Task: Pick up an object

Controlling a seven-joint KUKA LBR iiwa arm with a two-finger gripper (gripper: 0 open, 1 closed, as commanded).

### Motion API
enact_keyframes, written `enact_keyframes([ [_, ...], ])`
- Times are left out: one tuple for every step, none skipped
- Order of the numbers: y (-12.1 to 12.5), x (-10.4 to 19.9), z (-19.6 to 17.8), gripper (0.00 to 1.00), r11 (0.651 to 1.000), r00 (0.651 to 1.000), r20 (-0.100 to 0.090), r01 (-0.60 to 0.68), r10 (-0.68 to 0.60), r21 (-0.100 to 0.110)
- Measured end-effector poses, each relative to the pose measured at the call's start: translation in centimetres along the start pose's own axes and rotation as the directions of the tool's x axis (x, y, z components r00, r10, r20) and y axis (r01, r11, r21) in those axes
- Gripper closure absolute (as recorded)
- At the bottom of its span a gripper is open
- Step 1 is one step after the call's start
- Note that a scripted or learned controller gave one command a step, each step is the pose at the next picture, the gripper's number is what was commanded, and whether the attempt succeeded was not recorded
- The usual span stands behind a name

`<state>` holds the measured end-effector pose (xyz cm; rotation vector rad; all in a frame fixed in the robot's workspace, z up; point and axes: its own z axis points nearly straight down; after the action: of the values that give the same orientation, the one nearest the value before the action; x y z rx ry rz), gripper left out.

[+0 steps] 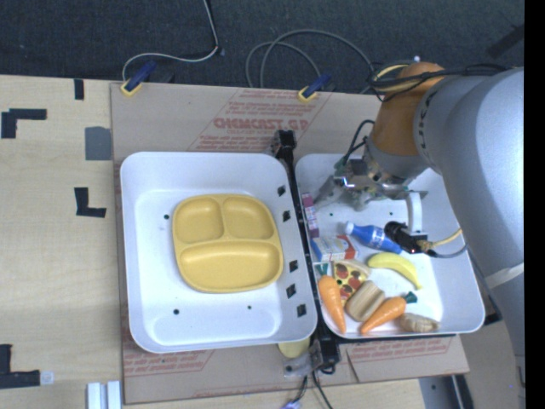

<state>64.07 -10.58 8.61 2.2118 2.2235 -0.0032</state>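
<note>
Pick-up not yet achieved
Gripper (pixel 362 186) low over right bin (pixel 456 301), far end; grip state indeterminable; bottle (pixel 373 236), banana (pixel 396 267), carrots (pixel 330 302) unlifted

A yellow divided tray (pixel 227 242) with three compartments lies in the left white bin (pixel 145 313). Both bins sit on a sheet of brown cardboard (pixel 247 122) printed with red lettering, which rests on the pale wooden tabletop (pixel 51 254). Two clamps with blue and yellow handles (pixel 136 79) grip the cardboard's far edge. Thin cables (pixel 294 45) loop over the dark carpet (pixel 85 15) beyond. Black angular marks (pixel 85 204) dot the tabletop at left.
</note>
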Motion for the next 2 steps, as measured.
enact_keyframes([
  [3.0,1.9,-10.6,0.0,1.0,1.0,-0.004,-0.001,0.001,-0.008],
  [-1.0,-5.1,-4.3,0.0,1.0,1.0,-0.003,-0.011,0.011,0.01],
])
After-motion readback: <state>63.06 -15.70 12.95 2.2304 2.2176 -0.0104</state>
